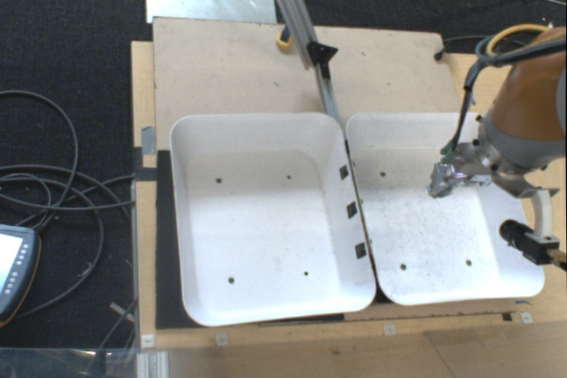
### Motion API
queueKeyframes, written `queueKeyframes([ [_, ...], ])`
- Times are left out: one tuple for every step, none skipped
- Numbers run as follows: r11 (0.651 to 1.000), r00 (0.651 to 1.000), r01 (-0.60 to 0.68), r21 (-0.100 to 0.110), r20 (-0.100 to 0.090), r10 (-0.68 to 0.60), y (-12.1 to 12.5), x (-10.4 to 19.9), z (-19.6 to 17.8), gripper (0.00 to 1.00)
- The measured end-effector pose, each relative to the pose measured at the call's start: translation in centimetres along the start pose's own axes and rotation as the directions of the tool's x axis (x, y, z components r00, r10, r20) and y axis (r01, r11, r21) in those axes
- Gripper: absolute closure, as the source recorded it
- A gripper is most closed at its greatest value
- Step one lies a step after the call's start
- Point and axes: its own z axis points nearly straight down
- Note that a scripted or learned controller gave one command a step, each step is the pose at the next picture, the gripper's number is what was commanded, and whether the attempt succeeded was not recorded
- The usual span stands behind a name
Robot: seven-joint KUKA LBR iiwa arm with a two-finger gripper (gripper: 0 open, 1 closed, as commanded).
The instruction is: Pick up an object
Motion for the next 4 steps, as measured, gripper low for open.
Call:
queueKeyframes([
  [1.000, 1.000, 0.001, -0.002, 0.000, -0.001, 3.0, 4.7, -0.4, 1.00],
  [1.000, 1.000, 0.001, -0.001, 0.000, -0.001, 4.2, 10.0, 0.0, 1.00],
  [1.000, 1.000, 0.001, -0.002, 0.000, -0.001, 5.6, 14.4, -1.4, 1.00],
  [1.000, 1.000, 0.001, -0.001, -0.001, -0.001, 6.7, 19.9, -1.9, 1.00],
])
